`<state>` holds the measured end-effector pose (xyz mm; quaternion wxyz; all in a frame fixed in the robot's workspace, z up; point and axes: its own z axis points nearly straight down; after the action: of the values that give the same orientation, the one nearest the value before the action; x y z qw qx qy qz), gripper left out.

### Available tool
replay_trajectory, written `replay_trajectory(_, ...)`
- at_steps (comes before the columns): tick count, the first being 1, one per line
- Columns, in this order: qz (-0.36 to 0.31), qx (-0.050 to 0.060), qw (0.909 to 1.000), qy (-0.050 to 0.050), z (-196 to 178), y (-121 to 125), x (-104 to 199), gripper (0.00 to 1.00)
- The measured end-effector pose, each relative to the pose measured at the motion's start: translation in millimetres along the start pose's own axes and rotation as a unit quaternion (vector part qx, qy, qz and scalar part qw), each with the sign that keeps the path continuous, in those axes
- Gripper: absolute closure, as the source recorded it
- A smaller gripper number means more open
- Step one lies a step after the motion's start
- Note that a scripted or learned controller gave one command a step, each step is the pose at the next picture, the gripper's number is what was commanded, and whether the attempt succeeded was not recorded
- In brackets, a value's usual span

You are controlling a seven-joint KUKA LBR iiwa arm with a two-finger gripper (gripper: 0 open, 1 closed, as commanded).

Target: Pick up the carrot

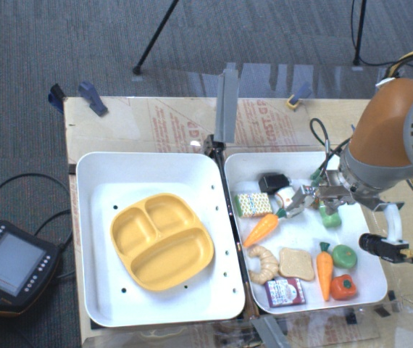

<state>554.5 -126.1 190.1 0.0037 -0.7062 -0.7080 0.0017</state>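
Flanking the bench (156, 125) — grey carpet (61, 42), tripod legs (161, 27).

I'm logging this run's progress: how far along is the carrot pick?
Done: the grey two-finger gripper has reached into the right white bin, near the leafy end of the tilted orange carrot. In hand: nothing visibly held; that carrot lies on the bin floor, as does a second upright orange carrot. Left: grasping and lifting a carrot.

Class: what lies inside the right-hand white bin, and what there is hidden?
Inside the right bin: two carrots, a bread slice, a croissant and other toy foods. The end effector covers whatever lies beneath it.
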Motion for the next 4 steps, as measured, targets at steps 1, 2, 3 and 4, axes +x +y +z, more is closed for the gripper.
replay_trajectory(1, -0.040, 0.002, 0.9992, 0.001, 66, -42, -30, 0.00)
replay_trajectory(2, -0.024, -0.003, 0.9997, 0.002, 102, -77, -85, 0.00)
replay_trajectory(3, 0.117, -0.001, 0.9932, 0.000, 60, -79, -86, 0.00)
replay_trajectory(4, 0.076, 0.000, 0.9971, 0.000, 98, -45, -58, 0.00)
